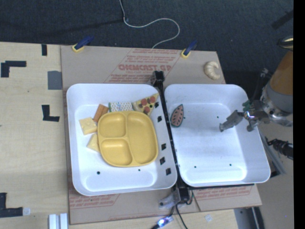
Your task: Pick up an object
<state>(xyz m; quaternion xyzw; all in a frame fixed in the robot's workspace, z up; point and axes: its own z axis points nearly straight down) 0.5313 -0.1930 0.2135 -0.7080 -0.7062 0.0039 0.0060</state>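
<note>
The grey arm with its orange band (pixel 285 75) reaches in from the right, and its two-finger end effector (pixel 237 119) hangs over the right side of the right shallow white plastic bin (pixel 214 175), one slim grey finger (pixel 228 121) pointing down and left towards the bin floor; whether the fingers are spread or pressed together cannot be told from this angle, and nothing is seen between them. In that same bin, close to its left wall and well apart from the end effector, lies a small brown and grey teardrop-shaped object (pixel 177 115) (what it is made of is not clear). The left shallow white plastic bin (pixel 119 185) holds a yellow plastic plate with three compartments (pixel 127 138), lying flat near the middle. Around the plate's upper and left edges sit small pieces: an orange-brown rectangular block (pixel 100 112), a pale yellow square piece (pixel 87 126), and a multicoloured patterned piece (pixel 147 102) near the wall between the bins. Both bins rest on a brown cardboard sheet (pixel 138 66) spread over the wooden table (pixel 28 142), and a cream rounded object (pixel 212 69) lies on the cardboard above the right bin
</note>
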